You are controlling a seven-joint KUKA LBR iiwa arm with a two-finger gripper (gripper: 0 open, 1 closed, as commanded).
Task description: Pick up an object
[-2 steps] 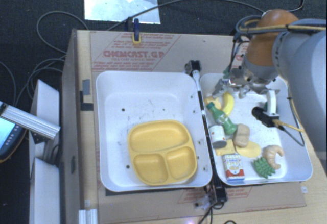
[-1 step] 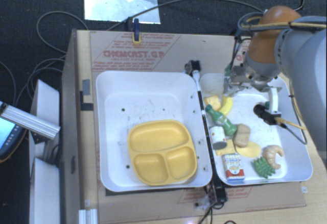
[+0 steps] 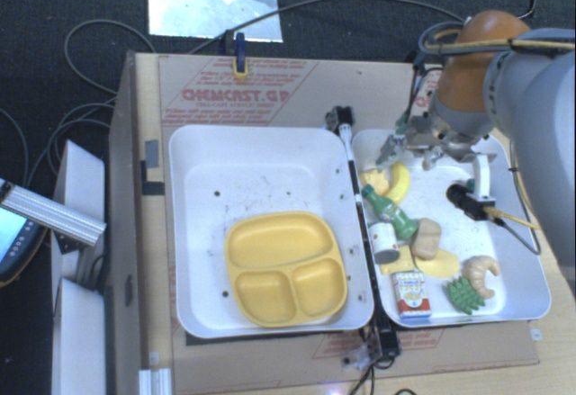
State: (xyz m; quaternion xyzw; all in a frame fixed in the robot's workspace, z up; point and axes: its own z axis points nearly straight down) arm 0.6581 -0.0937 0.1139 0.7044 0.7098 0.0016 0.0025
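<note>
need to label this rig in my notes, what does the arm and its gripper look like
The arm is a thick, rounded grey tube with a smooth finish, and a glossy orange band bulges above the wrist. A thin yellowish cable runs along its top edge. The gripper is a small pale-grey metal assembly with thin prongs, and red and white wires trail down beside it.

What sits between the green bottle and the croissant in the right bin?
In the camera view, a tan potato-like piece lies between the green bottle and the croissant, beside a yellow slice.
</note>
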